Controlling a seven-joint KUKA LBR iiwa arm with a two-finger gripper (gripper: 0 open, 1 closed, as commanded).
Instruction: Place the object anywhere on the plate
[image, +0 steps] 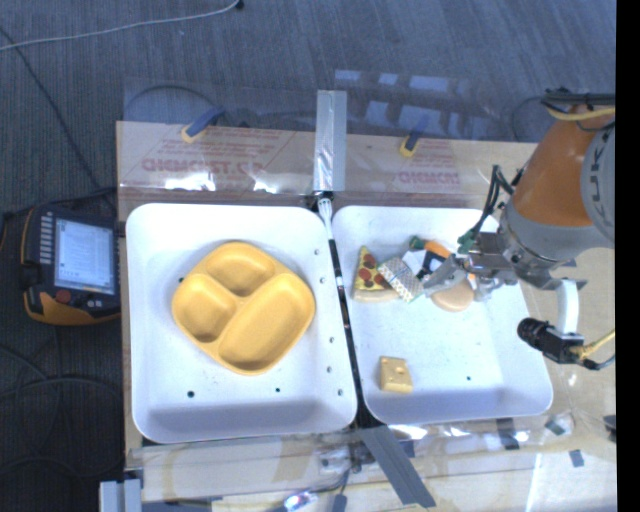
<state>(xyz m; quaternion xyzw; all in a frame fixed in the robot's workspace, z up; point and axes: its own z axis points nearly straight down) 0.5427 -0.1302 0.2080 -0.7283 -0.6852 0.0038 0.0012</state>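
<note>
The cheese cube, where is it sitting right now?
The cheese cube lies alone in the right bin, near its front-left corner, below the pizza slice and across the divider from the yellow plate.

Yellow plate (243, 305) in a white bin (150, 400) — pale yellow cheese block (395, 374), orange-banded arm (565, 175).

The arm (560, 190) enters from the right edge of the frame, its orange band in the upper right and the grey wrist below it, bent toward the frame's centre. The pincer (445, 275) sits at centre right, pointing left and low. Its fingers are too blurred to tell their state.
</note>
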